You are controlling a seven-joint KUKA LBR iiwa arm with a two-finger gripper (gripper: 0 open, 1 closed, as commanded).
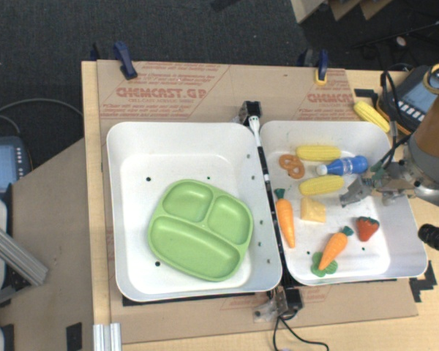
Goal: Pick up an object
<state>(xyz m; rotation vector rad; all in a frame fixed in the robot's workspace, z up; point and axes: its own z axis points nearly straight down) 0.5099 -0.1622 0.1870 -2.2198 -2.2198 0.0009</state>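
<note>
The grey metal claw, grip state unclear, hovers beside a bumpy yellow corn cob.

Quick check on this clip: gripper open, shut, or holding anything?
Gripper: cannot be told; it sits over the right white bin, beside the lower yellow corn cob, nothing visibly held.

You see the tabletop, a brown board with red lettering, carrying two shallow white bins side by side: the left bin and the right bin, their rims touching.
</note>
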